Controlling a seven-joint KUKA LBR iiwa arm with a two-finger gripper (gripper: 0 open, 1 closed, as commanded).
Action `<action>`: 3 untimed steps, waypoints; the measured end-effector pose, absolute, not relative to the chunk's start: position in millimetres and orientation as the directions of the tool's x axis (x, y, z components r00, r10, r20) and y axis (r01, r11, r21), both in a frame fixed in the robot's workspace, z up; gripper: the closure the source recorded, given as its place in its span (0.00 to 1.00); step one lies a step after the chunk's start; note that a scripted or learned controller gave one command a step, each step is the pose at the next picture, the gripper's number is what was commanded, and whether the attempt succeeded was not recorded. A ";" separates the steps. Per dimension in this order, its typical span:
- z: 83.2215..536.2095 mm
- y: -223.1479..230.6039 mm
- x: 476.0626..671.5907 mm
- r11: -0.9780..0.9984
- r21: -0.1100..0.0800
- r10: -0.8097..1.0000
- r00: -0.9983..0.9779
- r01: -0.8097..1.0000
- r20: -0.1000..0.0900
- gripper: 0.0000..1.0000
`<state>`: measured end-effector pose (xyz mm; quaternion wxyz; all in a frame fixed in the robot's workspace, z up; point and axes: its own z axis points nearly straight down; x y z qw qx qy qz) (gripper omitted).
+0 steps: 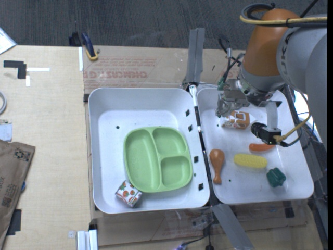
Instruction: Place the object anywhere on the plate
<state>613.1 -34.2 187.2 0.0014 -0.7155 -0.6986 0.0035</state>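
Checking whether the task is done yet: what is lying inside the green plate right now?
Nothing lies in the three compartments of the green plate. A small printed carton sits off its lower-left edge in the left bin; whether they touch, and what is under the plate, is hidden.

- We record a robotics lab: grey-and-orange arm (281, 46) over two white bins (99, 139).
- Beside the bins: plywood bench (41, 119), taped markers (15, 66).
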 end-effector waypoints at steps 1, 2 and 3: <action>293.3 -93.0 533.2 -0.016 -0.001 1.000 0.016 1.000 -0.002 1.00; 327.3 -72.7 561.8 -0.252 -0.002 0.968 0.252 0.968 -0.003 1.00; 190.0 -28.3 510.6 -0.200 -0.005 0.980 0.200 0.980 -0.002 1.00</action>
